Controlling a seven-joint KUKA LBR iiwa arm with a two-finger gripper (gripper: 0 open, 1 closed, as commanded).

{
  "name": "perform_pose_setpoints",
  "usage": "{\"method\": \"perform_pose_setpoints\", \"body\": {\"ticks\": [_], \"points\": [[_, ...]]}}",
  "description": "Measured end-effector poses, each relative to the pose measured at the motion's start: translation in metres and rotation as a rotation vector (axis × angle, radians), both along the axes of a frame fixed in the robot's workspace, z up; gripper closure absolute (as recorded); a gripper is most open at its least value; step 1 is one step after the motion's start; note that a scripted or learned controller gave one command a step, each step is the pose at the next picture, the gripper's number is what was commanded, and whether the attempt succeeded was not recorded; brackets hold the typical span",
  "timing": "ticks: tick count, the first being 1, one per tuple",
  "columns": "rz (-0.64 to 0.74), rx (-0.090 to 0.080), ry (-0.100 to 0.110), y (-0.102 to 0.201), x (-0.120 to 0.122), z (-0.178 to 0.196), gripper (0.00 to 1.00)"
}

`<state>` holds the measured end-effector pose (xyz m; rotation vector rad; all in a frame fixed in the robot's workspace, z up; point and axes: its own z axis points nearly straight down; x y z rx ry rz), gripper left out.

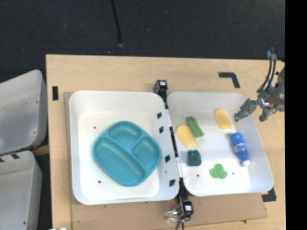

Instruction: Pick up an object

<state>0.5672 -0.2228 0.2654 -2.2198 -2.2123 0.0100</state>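
My tool (pixel 254 111) hangs over the right edge of the right bin (pixel 254 176), near its far right corner, with its two dark fingers spread apart and nothing between them. The left fingertip (pixel 241 112) sits just beside the yellow oval piece (pixel 222 119), which lies toward the far side of the bin, but I cannot tell whether they touch. Below the tool, close to the bin's right wall, a blue bottle (pixel 239 148) with a white cap lies on its side, cap toward the near edge. A second yellow piece (pixel 185 135) lies by the bin's left wall, touching a green oblong piece (pixel 194 126) that slants beside it. A dark green block (pixel 194 158) rests nearer the front, and a small bright green leafy piece (pixel 218 172) lies near the near edge. In the left bin (pixel 79 176), a teal divided plate (pixel 126 153) with three compartments lies flat in the middle. Both bins stand side by side on the wooden surface (pixel 120 73).
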Motion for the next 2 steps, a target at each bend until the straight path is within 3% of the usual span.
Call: {"method": "perform_pose_setpoints", "body": {"ticks": [1,2], "points": [[0.003,-0.002,-0.012,0.001,0.002,0.008,0.0],[0.002,-0.003,-0.01,-0.003,0.004,-0.052,0.0]]}}
